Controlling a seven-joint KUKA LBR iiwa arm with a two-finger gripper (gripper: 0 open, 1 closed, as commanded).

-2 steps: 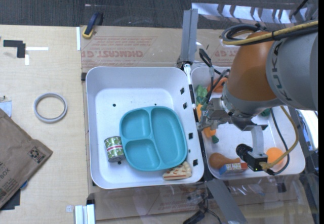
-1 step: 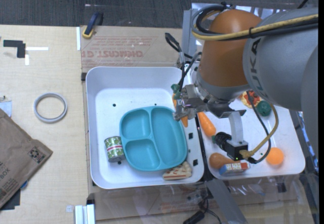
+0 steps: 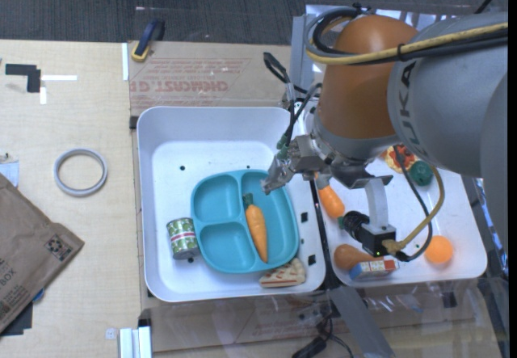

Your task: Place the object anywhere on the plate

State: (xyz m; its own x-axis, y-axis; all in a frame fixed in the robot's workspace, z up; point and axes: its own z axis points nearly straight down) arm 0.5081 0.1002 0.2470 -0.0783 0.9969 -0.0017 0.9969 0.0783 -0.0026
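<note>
An orange toy carrot with a green top lies on the teal divided plate in the left bin, along the ridge between the plate's right compartments. My gripper hangs over the plate's upper right corner, just above and to the right of the carrot's green end. Nothing shows in its grasp. The big grey and orange arm covers much of the right bin.
A small green can stands left of the plate, and a tan pastry-like item lies at its lower right. The right bin holds several toy foods, including an orange ball. A tape ring lies on the bench.
</note>
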